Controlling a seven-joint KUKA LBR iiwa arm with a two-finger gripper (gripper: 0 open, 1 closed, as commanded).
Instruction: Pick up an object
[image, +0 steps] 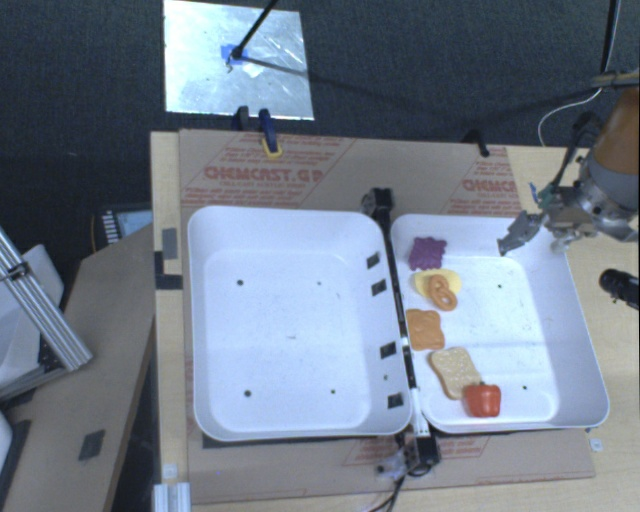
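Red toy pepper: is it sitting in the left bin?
No, the red toy pepper lies in the right bin, beside the toast slice.

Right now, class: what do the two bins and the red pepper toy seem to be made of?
Left bin and right bin: probably moulded plastic, white and smooth, with rounded corners and a soft sheen. Red pepper toy: likely plastic, judging by its uniform bright red and slight gloss, though it is too small to be sure.

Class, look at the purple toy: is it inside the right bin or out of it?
Inside. The purple toy lies on the right bin's floor, near its upper left corner.
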